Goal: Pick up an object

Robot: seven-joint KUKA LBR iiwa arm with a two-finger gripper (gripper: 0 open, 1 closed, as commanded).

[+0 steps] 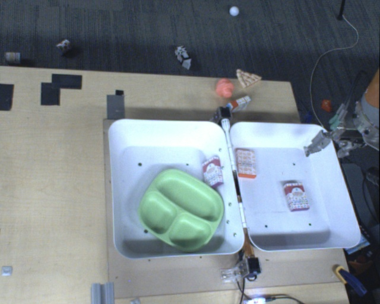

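Gripper (pixel 316 146) hovers at the right bin's (pixel 309 237) upper right rim (finger state unclear); the nearest packet (pixel 295 196) lies toward lower left, long axis near vertical in frame.

A pale wooden surface (pixel 53 196) fills most of the view, with dark rectangular cut-outs (pixel 59 88) near its far left edge. Beyond it lies a dark blue-grey carpeted floor (pixel 148 27), strewn with a few small scraps and a little white ball (pixel 234 10). A thin cable (pixel 332 53) loops across the carpet at the right. Light is even and soft.
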